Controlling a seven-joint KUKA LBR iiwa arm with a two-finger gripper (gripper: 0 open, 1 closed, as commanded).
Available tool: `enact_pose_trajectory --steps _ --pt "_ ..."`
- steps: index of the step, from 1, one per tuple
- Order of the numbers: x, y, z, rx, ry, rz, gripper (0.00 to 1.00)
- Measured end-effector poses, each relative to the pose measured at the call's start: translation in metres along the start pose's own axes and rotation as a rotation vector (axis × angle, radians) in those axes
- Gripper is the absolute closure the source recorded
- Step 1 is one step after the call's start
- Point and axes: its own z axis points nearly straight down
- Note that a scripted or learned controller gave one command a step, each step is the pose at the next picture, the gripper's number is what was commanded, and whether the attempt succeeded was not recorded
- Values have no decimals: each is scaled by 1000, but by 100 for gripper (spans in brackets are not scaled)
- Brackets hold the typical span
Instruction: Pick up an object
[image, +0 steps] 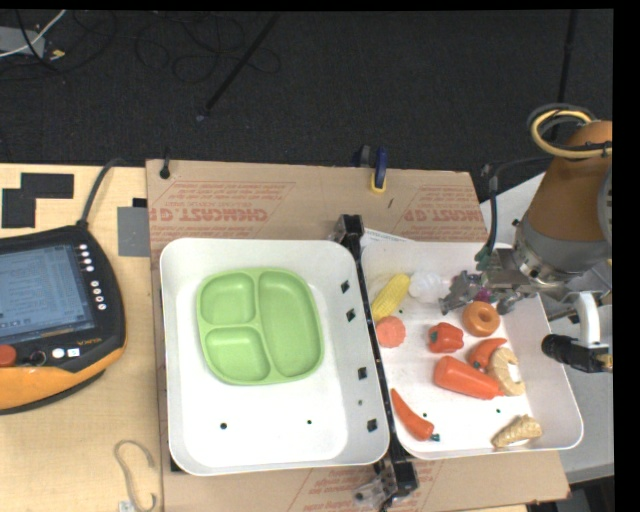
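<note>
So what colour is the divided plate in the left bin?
Light green divided plate, seen best in the camera view.
</note>
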Motion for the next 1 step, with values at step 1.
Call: enact_pose_trajectory --steps 1 --pt "0 3 -8 -14 -2 -2 0"
